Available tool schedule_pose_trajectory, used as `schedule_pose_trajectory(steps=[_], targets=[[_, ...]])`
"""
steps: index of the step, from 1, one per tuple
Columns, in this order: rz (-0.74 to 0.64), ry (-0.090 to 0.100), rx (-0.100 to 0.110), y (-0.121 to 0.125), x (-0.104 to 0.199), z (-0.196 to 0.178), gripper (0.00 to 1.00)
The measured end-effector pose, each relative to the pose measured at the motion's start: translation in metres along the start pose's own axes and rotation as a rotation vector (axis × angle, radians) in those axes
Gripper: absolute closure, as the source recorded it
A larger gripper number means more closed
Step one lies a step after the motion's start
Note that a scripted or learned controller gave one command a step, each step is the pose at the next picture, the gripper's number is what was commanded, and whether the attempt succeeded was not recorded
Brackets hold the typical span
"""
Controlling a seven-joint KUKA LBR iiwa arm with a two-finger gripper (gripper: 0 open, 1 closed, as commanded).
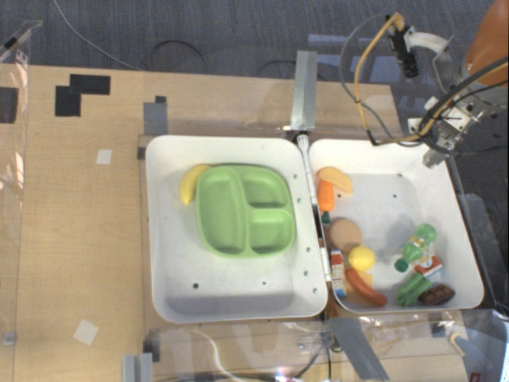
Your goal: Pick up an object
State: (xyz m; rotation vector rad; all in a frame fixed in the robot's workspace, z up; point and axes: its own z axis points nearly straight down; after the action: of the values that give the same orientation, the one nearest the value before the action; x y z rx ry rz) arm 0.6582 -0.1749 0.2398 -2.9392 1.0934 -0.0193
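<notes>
The right bin (398, 183) holds several toy foods along its left and near sides. An orange wedge (335, 179) and a carrot (326, 196) lie at the far left. Below them sit a brown round piece (344, 234), a yellow lemon (362, 258) and a sausage (366, 290). At the near right are a green bottle (417, 245), a green vegetable (409, 291) and a dark brown piece (437, 295). My gripper (437, 151) hangs over the bin's far right corner, well away from all of them, with nothing seen in it.
The left bin (167, 269) carries a green divided plate (242, 211) with a banana (189, 184) tucked at its far left edge. A metal divider bar (303, 102) stands behind the bins. Yellow and black cables (366, 62) loop beside the arm.
</notes>
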Motion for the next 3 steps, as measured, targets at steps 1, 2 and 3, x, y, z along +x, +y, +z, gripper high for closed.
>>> schedule_pose_trajectory(steps=[1, 2, 3], targets=[[-0.34, -0.004, -0.004, 0.011, 0.026, -0.002, 1.0], [-0.508, -0.005, -0.004, 0.014, 0.028, -0.04, 1.0], [-0.521, -0.012, -0.001, -0.003, -0.122, -0.011, 1.0]])
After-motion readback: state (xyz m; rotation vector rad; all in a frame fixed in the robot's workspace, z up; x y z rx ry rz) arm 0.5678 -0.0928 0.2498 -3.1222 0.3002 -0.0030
